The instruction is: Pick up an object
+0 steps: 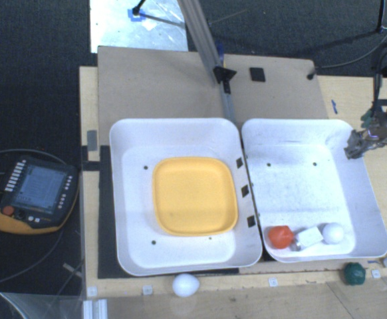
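The dark metal gripper (357, 145) is seen at about three o'clock in the picture, over the upper right rim of the right shallow white plastic bin (293, 178). Nothing is seen in it, and whether it is open or closed cannot be told, because it is small and blurry.

No object has been picked up yet, so the reaching step is judged to be just at its start.

The things to pick from are bunched at about five o'clock, in the lower corner of the right bin. A small round red ball (280, 236) is found there, with a little white block (308, 237) just beside it and a small round white ball (333, 232) touching the block's other end. They are well apart from the gripper.

Next, the gripper would need to be moved down toward five o'clock and lowered over one of these. The red ball sits at the end of the row, so it may be the easiest to take.

In the left white bin (130, 198) a flat square yellow plastic plate (195, 195) is laid. On the bench (293, 291), a white egg-shaped thing (185, 285) and a dark green ball (354, 273) are lying outside the bins.
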Tool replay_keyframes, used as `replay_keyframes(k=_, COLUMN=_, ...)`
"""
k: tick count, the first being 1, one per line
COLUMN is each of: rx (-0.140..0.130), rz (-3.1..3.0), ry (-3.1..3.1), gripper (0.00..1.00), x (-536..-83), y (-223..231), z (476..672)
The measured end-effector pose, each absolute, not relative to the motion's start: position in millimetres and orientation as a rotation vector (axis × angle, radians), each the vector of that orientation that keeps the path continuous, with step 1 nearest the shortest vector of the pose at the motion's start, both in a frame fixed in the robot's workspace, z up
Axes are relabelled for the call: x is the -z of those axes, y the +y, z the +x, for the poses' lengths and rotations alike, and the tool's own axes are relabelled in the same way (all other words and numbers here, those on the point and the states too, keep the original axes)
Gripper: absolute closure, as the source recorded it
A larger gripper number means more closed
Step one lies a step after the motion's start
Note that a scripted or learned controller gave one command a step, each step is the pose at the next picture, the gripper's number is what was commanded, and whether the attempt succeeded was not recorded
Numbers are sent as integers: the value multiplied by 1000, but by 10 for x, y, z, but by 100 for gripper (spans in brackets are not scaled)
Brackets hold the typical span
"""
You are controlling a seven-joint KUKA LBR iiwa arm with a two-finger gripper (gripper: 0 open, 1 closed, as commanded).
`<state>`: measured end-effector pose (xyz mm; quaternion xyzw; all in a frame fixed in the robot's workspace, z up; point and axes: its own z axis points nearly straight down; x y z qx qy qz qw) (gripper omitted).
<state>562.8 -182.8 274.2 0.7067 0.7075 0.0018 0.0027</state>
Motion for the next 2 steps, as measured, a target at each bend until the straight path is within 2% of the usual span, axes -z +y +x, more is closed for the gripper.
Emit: replay_keyframes(k=2, rx=-1, rz=2217, ry=2226, gripper=100, x=-2688, y=-873, z=5727)
